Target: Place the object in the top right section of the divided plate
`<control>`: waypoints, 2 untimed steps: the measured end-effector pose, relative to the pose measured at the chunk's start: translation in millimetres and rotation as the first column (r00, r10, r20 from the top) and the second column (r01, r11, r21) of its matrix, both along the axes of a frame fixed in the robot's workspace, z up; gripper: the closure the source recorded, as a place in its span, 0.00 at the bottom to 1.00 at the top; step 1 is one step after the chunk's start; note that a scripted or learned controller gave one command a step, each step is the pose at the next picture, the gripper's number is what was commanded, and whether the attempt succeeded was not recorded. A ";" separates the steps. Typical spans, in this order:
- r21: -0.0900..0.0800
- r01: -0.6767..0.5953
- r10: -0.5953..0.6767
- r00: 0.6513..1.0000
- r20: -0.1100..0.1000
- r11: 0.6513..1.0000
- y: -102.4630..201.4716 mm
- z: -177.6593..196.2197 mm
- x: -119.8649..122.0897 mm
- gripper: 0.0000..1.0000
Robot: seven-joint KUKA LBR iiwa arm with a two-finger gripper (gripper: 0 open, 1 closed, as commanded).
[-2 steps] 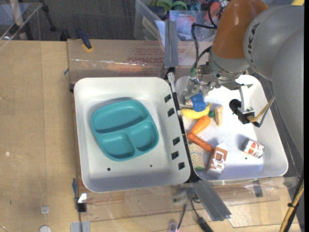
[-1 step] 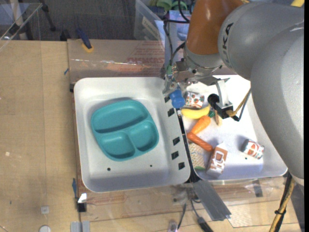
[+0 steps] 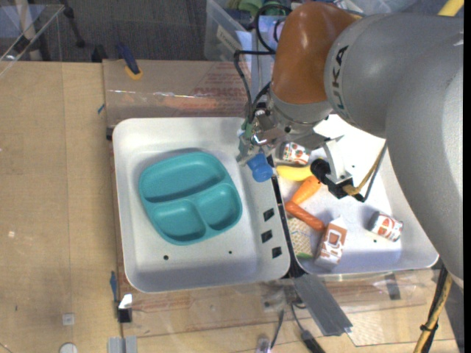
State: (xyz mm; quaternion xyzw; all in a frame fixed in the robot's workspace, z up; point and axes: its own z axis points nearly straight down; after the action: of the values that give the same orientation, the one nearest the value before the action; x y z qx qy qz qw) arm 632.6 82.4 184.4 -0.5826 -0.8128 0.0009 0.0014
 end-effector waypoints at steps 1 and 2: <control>0.000 -0.225 0.225 0.974 0.005 0.974 15.7 -74.8 -9.4 1.00; -0.002 -0.271 0.271 0.962 0.015 0.963 87.3 -94.4 33.6 1.00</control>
State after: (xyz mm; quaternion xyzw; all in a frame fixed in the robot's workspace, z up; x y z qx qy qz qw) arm 666.3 169.7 90.0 -0.4660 -0.8848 -0.0033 -0.0049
